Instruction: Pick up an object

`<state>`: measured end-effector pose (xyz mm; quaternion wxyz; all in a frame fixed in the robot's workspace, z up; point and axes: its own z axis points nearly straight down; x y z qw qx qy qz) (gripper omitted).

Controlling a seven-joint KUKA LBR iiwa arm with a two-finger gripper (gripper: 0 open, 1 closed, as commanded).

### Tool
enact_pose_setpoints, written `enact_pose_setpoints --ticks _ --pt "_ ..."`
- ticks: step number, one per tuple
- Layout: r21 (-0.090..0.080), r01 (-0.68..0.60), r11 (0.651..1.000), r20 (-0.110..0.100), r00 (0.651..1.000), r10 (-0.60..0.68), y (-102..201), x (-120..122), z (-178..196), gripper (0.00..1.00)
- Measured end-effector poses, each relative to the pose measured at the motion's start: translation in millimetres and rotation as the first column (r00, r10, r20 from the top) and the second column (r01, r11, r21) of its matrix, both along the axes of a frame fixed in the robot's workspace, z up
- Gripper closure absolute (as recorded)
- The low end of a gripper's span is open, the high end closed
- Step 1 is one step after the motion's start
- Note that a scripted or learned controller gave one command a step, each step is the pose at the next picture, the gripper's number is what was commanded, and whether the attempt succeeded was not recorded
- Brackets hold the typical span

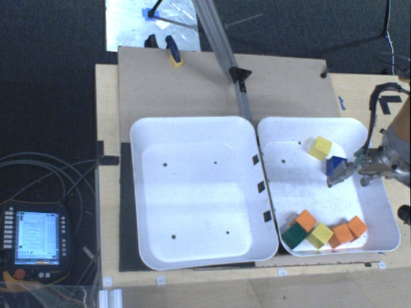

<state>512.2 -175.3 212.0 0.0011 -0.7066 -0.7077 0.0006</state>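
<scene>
Blue, small and rigid, the plastic cube in the right-hand white bin sits at the hand, grip state indeterminable, and judged light, smooth-faced, best pinched across two opposite flat sides.

The pincer sits at a blue block in the right bin, possibly gripping it.

Robot arm entering from the right edge, wrist low and roughly level, its two-finger gripper pointing left. Finger spacing is too blurred to make out.
</scene>
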Motion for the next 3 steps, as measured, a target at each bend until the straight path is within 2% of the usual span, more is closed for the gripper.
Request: enact_pose_setpoints --ticks 2,3 --pt "0.001 0.000 1.000 -0.002 1.000 0.000 2 -12 -98 0.00" --pt "-0.002 -0.003 1.000 0.005 1.000 0.003 2 -10 -84 1.00"
